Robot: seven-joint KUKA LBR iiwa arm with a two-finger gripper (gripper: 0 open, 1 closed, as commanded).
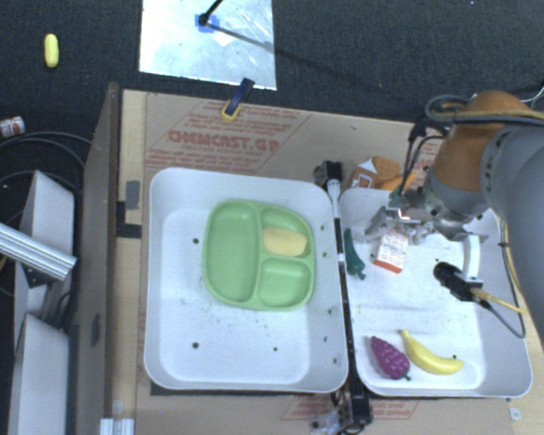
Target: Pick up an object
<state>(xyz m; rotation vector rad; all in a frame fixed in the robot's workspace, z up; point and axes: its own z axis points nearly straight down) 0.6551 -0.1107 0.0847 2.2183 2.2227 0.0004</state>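
My gripper hangs low over the back of the right bin, straight above a small white and orange carton that lies on the bin floor. The carton's top edge sits right at the gripper's tip, and I cannot tell whether they touch. A yellow banana and a purple bunch of grapes lie side by side near the bin's front wall. A slim green tool rests along the bin's left wall.
The left bin holds a green divided plate with a yellow block in its upper right compartment. An orange and white packet sits at the right bin's back corner. A black and white object lies atop the divider.
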